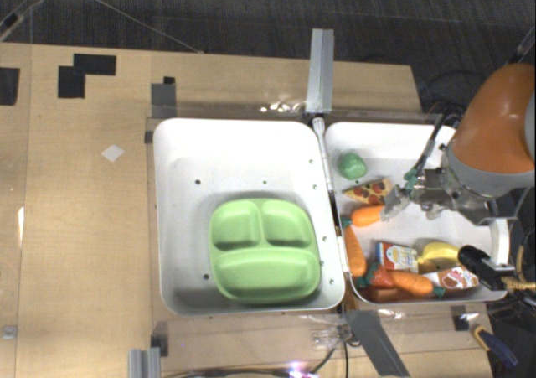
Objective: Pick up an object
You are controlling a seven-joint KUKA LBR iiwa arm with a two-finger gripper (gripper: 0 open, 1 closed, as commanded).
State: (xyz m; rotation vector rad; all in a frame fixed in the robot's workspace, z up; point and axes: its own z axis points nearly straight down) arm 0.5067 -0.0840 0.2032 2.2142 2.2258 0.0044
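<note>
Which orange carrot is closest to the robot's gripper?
The short carrot lying crosswise just below the pizza slice; the other two sit farther away.

The arm (501, 125) is running off the right edge and covering the right side of the right bin (377, 130). A carrot (412, 284) is lying over a red thing (381, 277), hiding its shape. The carton (397, 256) is showing print too small to read.
</note>
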